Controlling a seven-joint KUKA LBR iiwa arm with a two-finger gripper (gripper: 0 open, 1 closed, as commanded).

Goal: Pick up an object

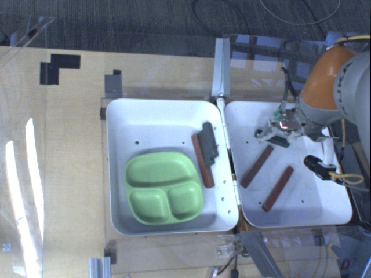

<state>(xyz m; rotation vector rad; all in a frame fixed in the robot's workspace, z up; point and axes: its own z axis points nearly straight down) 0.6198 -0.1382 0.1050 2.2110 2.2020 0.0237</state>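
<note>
My gripper (277, 133) hangs low over the upper middle of the right bin (324, 210), just above the top end of a brown bar (255, 167) that lies slanted on the bin floor. To that bar's right lies a second brown bar (277, 188), at much the same slant. Nothing shows held in the gripper. Its tip is small and partly hidden by the wrist.
The left bin (116, 155) holds a green divided plate (164, 186), a third brown bar (203, 162) and a dark grey block (208, 143) along its right wall. A metal rail (221, 68) stands behind the wall between the bins.
</note>
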